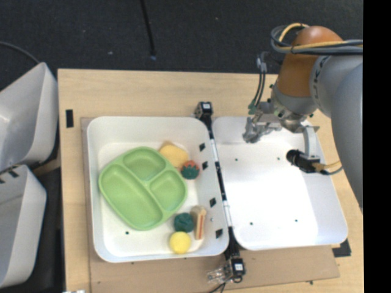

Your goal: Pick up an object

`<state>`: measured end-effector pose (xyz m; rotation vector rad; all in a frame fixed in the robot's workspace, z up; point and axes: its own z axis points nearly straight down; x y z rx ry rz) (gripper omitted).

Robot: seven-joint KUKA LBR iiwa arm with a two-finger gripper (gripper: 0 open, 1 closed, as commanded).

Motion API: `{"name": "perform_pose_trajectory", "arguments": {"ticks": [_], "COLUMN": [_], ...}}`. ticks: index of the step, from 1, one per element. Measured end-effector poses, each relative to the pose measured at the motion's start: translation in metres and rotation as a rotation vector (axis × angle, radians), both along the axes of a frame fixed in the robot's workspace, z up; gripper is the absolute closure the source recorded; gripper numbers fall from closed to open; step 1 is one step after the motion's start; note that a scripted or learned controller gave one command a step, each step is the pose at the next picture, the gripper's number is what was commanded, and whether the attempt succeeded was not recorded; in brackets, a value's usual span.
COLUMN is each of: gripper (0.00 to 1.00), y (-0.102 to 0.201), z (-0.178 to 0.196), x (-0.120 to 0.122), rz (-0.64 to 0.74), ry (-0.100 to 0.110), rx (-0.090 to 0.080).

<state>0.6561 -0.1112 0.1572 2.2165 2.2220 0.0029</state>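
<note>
Claw first: from my station I see it hanging over the far corner of the right bin, and I cannot tell how it is set; nothing shows in its grip. Everything worth picking lies off to its left and nearer the camera, in the left bin: a green divided plate, a yellow lump and a small green and red piece just past the plate, then a dark green piece, a hot dog and a yellow ball below it. I judge the pick not yet begun; crossing the divider, choosing, descending, closing and lifting all remain.
</note>
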Motion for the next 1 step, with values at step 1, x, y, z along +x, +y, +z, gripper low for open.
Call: {"name": "perform_pose_trajectory", "arguments": {"ticks": [1], "gripper": [1.0], "y": [0.0006], "z": [0.0615], "x": [0.0079], "rz": [0.001], "ry": [-0.002], "rx": [-0.001]}}
